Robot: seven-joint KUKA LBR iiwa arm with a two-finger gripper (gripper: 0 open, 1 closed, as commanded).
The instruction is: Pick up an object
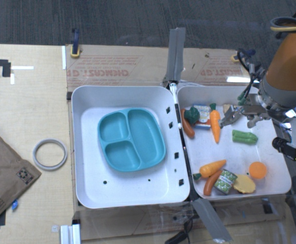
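Toy food lies scattered over the right bin [285, 187], and the arm [290, 60] leans in over its far right corner. The gripper [232, 117] sits low near the bin's back, its metal fingers pointing left towards an upright carrot [215, 125] just beside them. From where I stand the jaws look parted a little, with nothing between them. A green pepper [244, 136] lies close below the wrist, a second carrot [212, 168] and a red sausage [210, 182] rest near the front, and an orange [258, 170] sits to their right. The left bin [87, 187] carries a teal divided plate [131, 140]. I would call this the approach, before any grasp. Next the fingers need to straddle one piece, probably that upright carrot, close firmly and lift straight up.
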